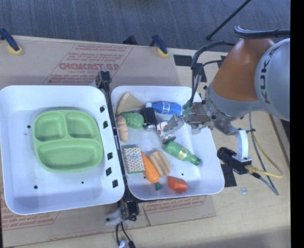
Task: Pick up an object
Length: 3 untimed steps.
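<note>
My gripper (170, 126) hangs low over the middle of the right bin (209, 154), reaching in from the right. A small red and white object (164, 133) lies right at its tip; whether it is gripped is unclear. Just behind the gripper lies a blue bottle (165, 108), and in front of it a green bottle (183, 153). Also in this bin are a carrot (150, 170), a tan bun (161, 163), a red piece (177, 184), a checkered packet (133, 159), a green leafy toy (134, 120), a tan wedge (127, 103) and a black item (149, 116).
The left bin (12, 180) holds a green divided plate (67, 139). A black clip strip (112, 138) runs along the seam between the bins. The arm's orange band (242, 71) and cables (260, 164) overhang the right bin's right rim.
</note>
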Each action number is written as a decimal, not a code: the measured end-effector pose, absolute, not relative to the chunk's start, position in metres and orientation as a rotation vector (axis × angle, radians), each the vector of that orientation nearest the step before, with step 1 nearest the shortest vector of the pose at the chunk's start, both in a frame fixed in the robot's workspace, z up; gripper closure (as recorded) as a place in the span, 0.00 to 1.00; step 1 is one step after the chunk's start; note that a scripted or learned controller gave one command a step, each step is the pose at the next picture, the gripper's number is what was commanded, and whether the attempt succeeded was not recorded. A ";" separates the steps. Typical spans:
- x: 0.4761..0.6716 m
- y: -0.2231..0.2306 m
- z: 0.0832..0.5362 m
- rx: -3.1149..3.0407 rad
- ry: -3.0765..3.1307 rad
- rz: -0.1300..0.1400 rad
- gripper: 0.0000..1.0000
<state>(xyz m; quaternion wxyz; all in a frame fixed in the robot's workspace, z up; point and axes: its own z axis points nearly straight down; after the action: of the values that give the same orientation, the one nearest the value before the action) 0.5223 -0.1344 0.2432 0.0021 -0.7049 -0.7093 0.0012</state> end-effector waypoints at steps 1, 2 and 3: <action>0.562 -0.139 0.131 -2.080 -2.357 0.000 0.00; 0.572 -0.151 0.092 -1.836 -2.548 0.001 0.00; 0.609 -0.136 0.091 -1.484 -2.761 0.007 0.00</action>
<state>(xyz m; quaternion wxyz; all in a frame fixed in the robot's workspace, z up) 0.6087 -0.1360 0.0913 0.0036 -0.4736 -0.8808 0.0021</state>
